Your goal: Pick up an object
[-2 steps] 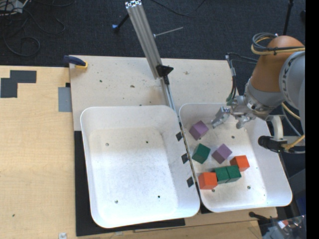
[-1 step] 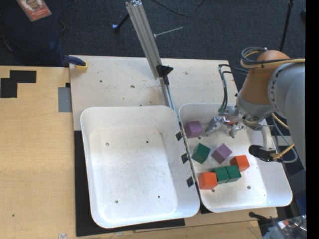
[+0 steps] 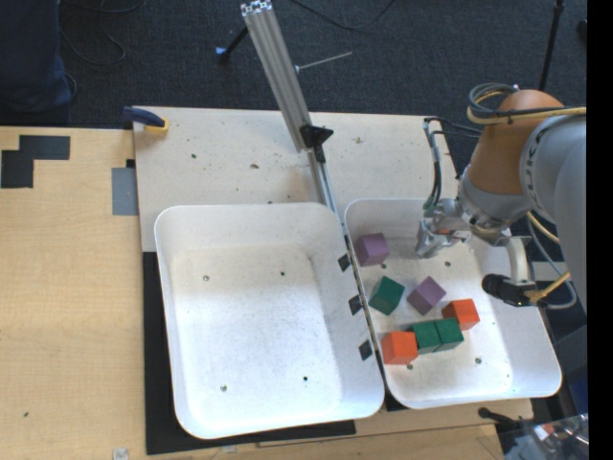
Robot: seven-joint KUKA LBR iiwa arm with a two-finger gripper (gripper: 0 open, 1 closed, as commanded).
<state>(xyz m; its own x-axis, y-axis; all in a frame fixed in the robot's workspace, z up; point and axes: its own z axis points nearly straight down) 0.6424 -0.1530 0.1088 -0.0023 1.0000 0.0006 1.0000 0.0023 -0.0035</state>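
Note:
In the right bin (image 3: 522,362) lie several small blocks: a purple cube (image 3: 372,249) at the upper left, a green cube (image 3: 387,295), a second purple cube (image 3: 426,295), an orange cube (image 3: 463,312), a green block (image 3: 439,335) and an orange cube (image 3: 399,347) touching its left end. My gripper (image 3: 433,241) hangs over the bin's upper middle, right of the first purple cube and above the second. Nothing shows between its fingers.
The left bin (image 3: 182,257) adjoins the right one, with black clips (image 3: 354,303) along the shared wall. A slanted aluminium post (image 3: 283,75) rises behind the bins. A blue and yellow tool (image 3: 146,119) lies at the bench's far left corner.

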